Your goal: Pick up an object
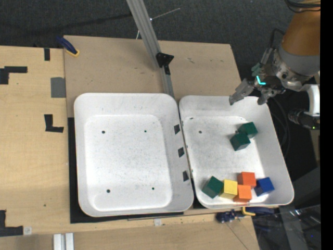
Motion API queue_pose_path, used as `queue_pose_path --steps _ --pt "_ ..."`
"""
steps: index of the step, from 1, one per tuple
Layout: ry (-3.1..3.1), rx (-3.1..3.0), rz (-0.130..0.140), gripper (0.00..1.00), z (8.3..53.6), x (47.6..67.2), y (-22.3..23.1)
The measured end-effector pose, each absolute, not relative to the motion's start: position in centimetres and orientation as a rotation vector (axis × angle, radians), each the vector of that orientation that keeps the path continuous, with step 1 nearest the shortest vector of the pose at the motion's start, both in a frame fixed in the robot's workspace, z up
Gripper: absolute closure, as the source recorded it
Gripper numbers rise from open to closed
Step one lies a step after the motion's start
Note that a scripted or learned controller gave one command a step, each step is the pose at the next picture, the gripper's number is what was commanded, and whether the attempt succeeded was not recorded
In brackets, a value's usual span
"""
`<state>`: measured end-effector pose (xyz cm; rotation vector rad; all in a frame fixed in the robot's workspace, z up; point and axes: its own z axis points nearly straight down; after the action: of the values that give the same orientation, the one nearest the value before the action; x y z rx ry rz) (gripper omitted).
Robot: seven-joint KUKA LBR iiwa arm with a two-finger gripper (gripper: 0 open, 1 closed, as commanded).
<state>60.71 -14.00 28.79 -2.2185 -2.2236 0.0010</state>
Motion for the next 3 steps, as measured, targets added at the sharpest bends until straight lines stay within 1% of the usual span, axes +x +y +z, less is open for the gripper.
queue_pose_path --steps 1,3 --pt "-2.219 -2.218 0.007 0.0 23.6 59.6 -13.9" --pt "-2.219 -2.218 0.008 0.0 14.6 59.4 -14.3"
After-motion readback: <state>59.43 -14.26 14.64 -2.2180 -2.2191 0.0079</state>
